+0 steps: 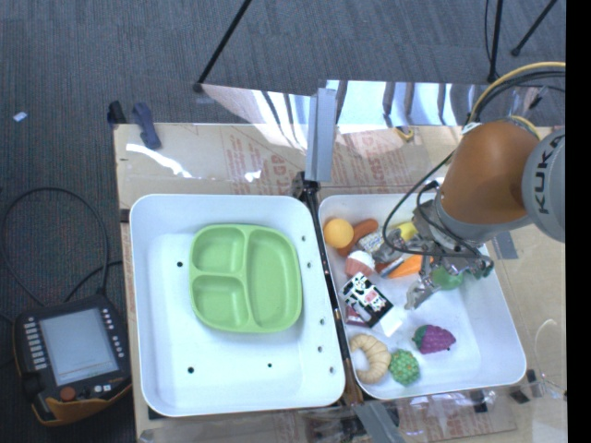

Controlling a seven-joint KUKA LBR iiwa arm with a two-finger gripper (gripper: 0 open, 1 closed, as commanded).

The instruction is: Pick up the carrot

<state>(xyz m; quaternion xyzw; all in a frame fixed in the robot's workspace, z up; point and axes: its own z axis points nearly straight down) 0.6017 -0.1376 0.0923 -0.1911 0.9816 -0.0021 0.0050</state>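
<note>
Orange and tapered, the carrot [404,267] lies in the right bin [499,340], toward its far half, and my gripper [427,284] hangs right over it with my wrist covering much of its length. From this slant I cannot tell whether my fingers are spread or closed, nor whether the carrot sits between them, so I count nothing as held.

To do this step well, I judge I should close across the carrot's narrow width rather than along it, since a smooth, hard-looking cone would likely squirt out toward its thin end. A green piece [450,278] lies just beside my tip on the right; I would keep off it.

Neighbours crowd the left side: a round orange fruit [338,233], a glossy black-and-white carton [366,299], both near. Nearer the front lie a ridged tan pastry [370,356], a knobbly green ball [404,366] and bumpy purple grapes [434,339]. A matte green divided plate [247,278] rests in the left bin [157,247], well apart.
</note>
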